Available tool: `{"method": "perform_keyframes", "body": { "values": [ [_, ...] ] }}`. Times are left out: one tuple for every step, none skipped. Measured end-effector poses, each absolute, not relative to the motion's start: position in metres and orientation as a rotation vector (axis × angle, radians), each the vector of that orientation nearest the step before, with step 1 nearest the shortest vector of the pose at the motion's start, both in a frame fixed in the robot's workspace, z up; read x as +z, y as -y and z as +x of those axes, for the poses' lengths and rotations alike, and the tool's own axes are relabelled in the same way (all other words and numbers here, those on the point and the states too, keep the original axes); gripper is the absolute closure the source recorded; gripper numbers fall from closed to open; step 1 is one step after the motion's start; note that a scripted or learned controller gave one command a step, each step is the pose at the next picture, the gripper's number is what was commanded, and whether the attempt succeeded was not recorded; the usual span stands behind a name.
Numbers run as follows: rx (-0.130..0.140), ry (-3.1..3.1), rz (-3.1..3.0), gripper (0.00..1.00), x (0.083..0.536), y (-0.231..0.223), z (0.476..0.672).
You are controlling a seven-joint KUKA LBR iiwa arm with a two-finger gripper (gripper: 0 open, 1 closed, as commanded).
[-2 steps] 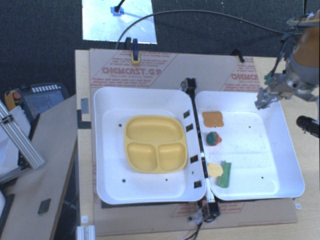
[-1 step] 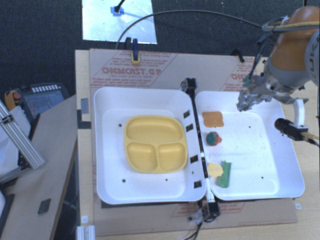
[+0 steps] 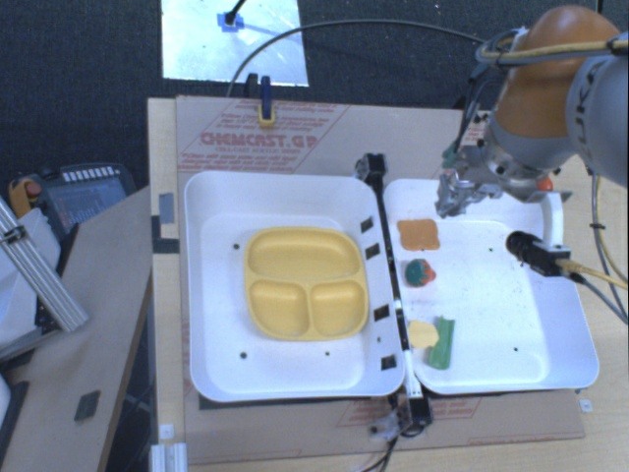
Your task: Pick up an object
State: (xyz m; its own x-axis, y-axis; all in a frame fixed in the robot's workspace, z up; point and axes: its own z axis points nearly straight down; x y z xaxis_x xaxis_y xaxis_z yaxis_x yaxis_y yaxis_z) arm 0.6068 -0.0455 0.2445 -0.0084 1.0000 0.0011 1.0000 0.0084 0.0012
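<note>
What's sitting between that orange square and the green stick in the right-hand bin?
In the camera view, a small red-and-green ball and a yellow piece lie between the orange square and the green stick.

Two bins sit side by side on the table [image 3: 167,382], with a divided tray [image 3: 305,283] in the left bin [image 3: 211,293]. The right bin [image 3: 550,342] has four small items along its left edge: a flat square piece [image 3: 418,233] at the back, a round thing [image 3: 420,272] in front of it, then a disc [image 3: 423,334] touching a stick-shaped piece [image 3: 441,343] nearest the front. The claw [image 3: 454,200] hangs over the right bin's back-left corner, just behind the square piece.

Bins [image 3: 295,190]: smooth white plastic, slight sheen. Tray [image 3: 305,283]: matt yellow plastic. Bench [image 3: 98,283]: pale wood look. Upper left of frame: shiny metal sheet [image 3: 197,28] on dark rough cloth [image 3: 69,67].
</note>
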Motion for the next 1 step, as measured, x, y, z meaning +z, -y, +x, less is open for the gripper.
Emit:
{"method": "perform_keyframes", "body": {
  "values": [
    [0.002,-2.231,2.212,1.00,0.2480,-0.0059,0.6000]
  ]
}}
